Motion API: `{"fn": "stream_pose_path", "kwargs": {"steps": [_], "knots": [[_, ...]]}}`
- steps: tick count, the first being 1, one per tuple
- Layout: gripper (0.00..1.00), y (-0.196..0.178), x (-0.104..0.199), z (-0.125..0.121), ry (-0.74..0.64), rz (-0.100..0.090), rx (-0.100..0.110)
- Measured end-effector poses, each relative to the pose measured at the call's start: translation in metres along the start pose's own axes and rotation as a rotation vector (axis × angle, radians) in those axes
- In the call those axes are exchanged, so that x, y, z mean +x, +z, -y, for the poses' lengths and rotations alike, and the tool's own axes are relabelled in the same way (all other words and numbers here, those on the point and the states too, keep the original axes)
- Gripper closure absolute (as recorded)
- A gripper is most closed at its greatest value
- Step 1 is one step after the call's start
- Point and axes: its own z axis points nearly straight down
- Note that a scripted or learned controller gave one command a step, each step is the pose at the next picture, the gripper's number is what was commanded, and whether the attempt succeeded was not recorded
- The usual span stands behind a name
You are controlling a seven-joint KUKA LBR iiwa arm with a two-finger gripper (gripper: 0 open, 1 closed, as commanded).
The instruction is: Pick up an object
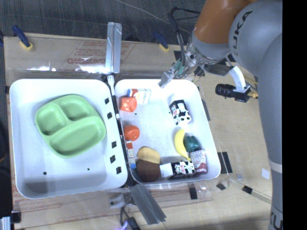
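From the camera view, the grey arm enters at the right and bends over the far edge of the right bin, its orange band sitting high above that bin's far right corner. The gripper hangs just over the right bin's far rim, tilted down toward the bin's middle; whether the jaws are spread or pressed together cannot be told, since they show as one pale blurred tip, and nothing is seen between them.

Inside the right bin, near its far left corner, lie a red carton and a pale packet. A black-and-white cow-patterned box sits toward the bin's right wall. An orange ball rests by the left wall. Nearer the front lie a banana, a dark green object, a yellow-and-brown rounded piece and a second cow-patterned carton, whose labels are too small to read.

Left of the right bin, the left bin holds a green divided plate.
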Motion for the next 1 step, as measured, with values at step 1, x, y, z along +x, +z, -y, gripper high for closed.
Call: {"fn": "stream_pose_path", "kwargs": {"steps": [1], "knots": [[1.0,0.0145,0.0453,-0.0493,0.055,-0.002,0.001]]}}
